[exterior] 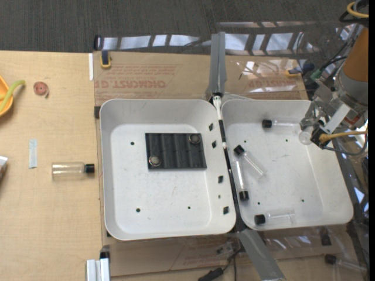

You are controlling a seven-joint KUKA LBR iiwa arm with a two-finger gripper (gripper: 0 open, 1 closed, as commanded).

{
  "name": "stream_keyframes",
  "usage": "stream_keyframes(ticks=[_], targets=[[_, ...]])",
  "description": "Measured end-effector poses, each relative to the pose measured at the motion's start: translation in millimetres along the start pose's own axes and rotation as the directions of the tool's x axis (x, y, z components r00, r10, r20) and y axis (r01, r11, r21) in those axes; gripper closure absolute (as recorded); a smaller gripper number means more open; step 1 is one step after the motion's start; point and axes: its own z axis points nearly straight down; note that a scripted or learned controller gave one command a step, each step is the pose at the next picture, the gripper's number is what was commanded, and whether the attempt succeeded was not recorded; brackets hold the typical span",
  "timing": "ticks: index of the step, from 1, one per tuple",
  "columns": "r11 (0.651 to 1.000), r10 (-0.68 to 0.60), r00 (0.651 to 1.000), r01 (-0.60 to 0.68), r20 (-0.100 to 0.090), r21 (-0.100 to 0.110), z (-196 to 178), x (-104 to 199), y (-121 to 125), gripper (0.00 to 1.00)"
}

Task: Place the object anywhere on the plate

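The plate [176,151] is a black ribbed rectangle lying flat in the left bin [117,204], with a small round stud near its top right corner and another near its bottom left. Several clear vials with black caps lie in the right bin [328,198]: one [276,123] near the back, two [249,161] crossing near the left wall, one [274,218] at the front. My gripper [312,131] hangs over the right bin's back right part, right of the back vial. A pale round shape [304,137] sits at its tip; what it is stays unclear.
On the wooden bench left of the bins lie another clear vial [71,168], a small grey strip [33,154], a pink disc [40,88] and a yellow object [4,96] at the edge. Cables and a metal frame crowd the right side.
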Motion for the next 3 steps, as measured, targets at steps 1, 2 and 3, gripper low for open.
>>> stream_keyframes(ticks=[1,2,3], targets=[[0.970,-0.243,0.970,0.243,0.000,0.000,38,19,-100,1.00],[0.933,-0.359,0.933,0.359,0.000,-0.004,-38,53,1,1.00],[0.844,-0.536,0.844,0.536,0.000,-0.001,52,41,-67,1.00]])
